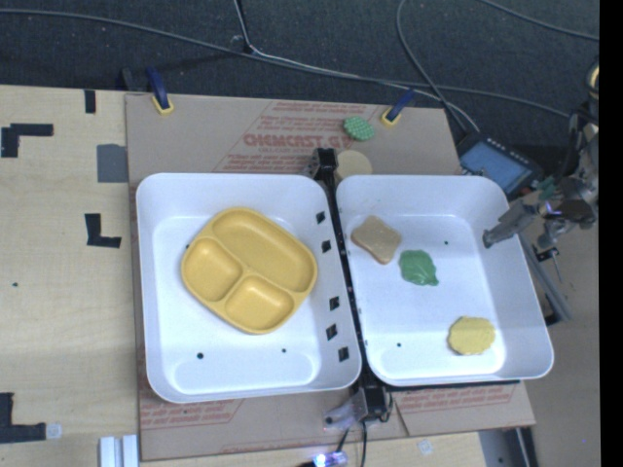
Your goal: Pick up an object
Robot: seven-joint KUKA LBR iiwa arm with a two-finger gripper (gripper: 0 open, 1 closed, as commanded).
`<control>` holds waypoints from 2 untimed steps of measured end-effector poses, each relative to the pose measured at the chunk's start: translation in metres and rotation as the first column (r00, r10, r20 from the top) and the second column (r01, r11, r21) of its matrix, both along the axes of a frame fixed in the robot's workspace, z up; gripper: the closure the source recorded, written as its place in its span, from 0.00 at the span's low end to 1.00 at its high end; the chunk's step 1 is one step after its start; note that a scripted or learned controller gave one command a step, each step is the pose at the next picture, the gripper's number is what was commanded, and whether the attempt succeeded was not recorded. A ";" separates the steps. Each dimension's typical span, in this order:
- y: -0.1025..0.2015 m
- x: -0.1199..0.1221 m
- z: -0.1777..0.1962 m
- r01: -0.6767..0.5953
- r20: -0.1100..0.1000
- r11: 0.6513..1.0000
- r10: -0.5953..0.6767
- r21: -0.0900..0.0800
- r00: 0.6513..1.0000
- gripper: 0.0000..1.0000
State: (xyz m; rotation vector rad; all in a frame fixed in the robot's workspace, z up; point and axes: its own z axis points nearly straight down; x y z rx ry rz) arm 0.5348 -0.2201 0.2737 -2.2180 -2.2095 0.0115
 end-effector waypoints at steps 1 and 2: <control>0.001 0.002 0.007 -0.005 0.012 1.000 0.005 -0.003 1.000 0.00; 0.010 0.005 -0.041 -0.005 0.008 1.000 0.005 -0.002 1.000 0.00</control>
